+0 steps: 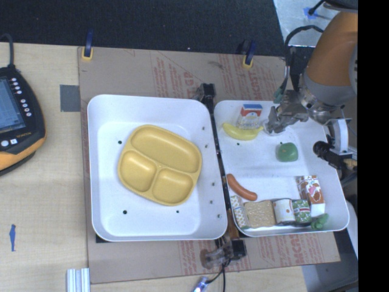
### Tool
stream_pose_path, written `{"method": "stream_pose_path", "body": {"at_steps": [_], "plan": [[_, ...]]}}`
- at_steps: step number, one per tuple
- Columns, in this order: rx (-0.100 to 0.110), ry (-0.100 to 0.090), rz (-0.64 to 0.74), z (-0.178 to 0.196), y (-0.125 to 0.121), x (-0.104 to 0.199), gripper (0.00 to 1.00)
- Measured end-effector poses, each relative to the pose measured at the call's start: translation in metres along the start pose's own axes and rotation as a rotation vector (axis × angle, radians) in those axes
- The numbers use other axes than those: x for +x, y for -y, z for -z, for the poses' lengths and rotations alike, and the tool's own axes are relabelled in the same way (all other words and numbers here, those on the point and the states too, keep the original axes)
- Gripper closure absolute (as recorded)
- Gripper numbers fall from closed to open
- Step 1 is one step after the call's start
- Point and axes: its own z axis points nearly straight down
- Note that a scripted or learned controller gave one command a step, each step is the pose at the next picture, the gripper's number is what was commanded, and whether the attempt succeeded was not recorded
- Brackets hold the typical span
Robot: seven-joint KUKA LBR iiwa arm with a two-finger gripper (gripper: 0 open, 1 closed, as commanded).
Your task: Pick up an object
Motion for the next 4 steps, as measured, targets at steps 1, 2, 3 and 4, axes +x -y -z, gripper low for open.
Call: {"method": "stream_pose_path", "body": {"at_steps": [1, 2, 3, 4], "plan": [[0.001, 0.0, -0.002, 0.006, 0.019, 0.007, 1.0], [0.001, -0.001, -0.001, 0.02, 0.063, -0.001, 1.0], [-0.002, 0.001, 0.0, 0.03, 0.058, 0.021, 1.0], [-0.002, 0.001, -0.001, 0.03, 0.058, 0.021, 0.0]]}}
